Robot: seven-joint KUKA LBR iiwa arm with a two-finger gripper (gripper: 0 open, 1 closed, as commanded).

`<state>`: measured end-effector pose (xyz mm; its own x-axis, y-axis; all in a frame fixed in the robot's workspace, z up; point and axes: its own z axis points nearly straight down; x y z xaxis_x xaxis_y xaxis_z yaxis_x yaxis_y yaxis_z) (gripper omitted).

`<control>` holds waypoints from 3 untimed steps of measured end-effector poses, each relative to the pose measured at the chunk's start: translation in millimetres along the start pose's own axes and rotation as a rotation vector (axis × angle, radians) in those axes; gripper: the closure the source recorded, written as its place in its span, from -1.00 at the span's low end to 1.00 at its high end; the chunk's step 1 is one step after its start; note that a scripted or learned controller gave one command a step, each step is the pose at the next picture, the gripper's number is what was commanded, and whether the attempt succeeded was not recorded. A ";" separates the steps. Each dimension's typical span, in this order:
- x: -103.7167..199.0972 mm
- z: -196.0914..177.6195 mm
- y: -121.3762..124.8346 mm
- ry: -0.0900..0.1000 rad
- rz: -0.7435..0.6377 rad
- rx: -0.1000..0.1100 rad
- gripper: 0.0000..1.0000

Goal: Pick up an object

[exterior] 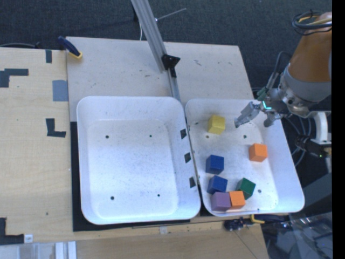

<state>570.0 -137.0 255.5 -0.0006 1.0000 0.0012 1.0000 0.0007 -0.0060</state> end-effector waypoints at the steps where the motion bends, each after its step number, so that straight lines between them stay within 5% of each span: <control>1: -0.1 -2.8 0.8 -0.001 -0.001 -0.005 -1.00; 3: 2.0 109.7 14.0 -0.001 -0.001 0.002 -1.00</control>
<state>583.3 -134.8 145.8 -0.0012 1.0000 0.0002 1.0000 0.0012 -0.0078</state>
